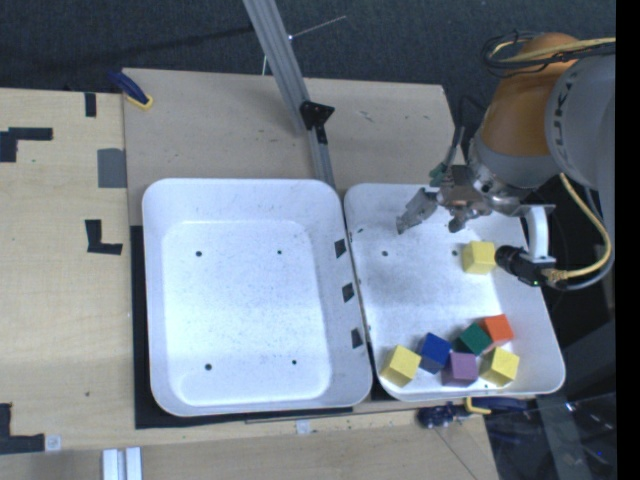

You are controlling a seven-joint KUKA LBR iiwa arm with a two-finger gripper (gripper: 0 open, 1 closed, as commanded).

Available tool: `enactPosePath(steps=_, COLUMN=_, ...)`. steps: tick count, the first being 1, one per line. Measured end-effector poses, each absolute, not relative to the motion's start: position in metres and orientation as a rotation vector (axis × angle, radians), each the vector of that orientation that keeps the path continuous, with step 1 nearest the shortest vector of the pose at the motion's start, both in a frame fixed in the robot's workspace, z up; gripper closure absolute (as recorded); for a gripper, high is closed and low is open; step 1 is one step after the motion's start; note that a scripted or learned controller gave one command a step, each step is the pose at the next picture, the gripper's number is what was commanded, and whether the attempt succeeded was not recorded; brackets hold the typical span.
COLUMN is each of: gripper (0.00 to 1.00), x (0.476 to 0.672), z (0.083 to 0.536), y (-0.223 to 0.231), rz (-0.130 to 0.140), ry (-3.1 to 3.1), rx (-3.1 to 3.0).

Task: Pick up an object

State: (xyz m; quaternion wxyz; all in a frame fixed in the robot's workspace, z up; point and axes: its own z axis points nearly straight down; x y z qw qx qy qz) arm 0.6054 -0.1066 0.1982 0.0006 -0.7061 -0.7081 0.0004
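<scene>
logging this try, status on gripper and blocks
Gripper open, above right bin, holding nothing. Lone yellow block beside it, untouched. Other blocks clustered at near edge. Nothing in the way.

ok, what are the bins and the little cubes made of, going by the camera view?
White bins: probably moulded plastic, given the rounded corners, raised rims and smooth, slightly glossy surface with dark specks. Cubes, such as the lone yellow cube and the blue cube: solid matte colours with no glare, so perhaps foam or painted wood; the view can't settle which.
</scene>
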Motion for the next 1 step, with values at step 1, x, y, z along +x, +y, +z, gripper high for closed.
enactPosePath(steps=1, gripper=0.00, x=0.6053, z=0.1982, y=-0.1067, rz=0.001, ry=-2.223, rx=-2.218)
